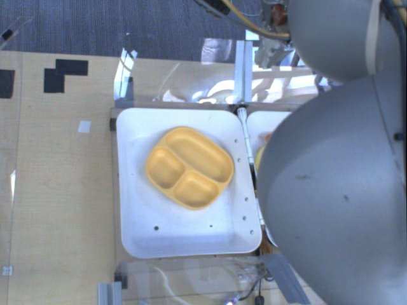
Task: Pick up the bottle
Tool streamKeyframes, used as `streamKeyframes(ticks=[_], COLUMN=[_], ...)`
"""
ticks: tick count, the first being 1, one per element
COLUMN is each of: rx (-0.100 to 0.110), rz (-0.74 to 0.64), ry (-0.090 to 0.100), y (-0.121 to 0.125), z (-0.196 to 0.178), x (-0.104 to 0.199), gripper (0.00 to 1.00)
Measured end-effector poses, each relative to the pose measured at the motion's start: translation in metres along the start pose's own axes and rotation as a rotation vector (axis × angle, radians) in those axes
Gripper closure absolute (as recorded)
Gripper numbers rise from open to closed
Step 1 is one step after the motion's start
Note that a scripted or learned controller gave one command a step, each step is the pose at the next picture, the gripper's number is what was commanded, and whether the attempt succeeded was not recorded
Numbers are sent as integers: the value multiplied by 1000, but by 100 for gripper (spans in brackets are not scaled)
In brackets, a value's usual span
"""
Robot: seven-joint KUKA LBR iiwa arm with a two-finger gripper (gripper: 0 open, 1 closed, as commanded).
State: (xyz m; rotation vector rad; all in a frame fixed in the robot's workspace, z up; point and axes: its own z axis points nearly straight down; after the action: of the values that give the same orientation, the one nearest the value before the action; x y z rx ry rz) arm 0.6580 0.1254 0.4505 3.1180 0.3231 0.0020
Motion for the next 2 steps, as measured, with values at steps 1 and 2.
streamKeyframes(ticks=[1, 2], rx=[-3, 4], rz=[-1, 1], ry=[-1, -5], y=[1, 30], z=[-9, 18], x=[2, -44], gripper=[100, 100])
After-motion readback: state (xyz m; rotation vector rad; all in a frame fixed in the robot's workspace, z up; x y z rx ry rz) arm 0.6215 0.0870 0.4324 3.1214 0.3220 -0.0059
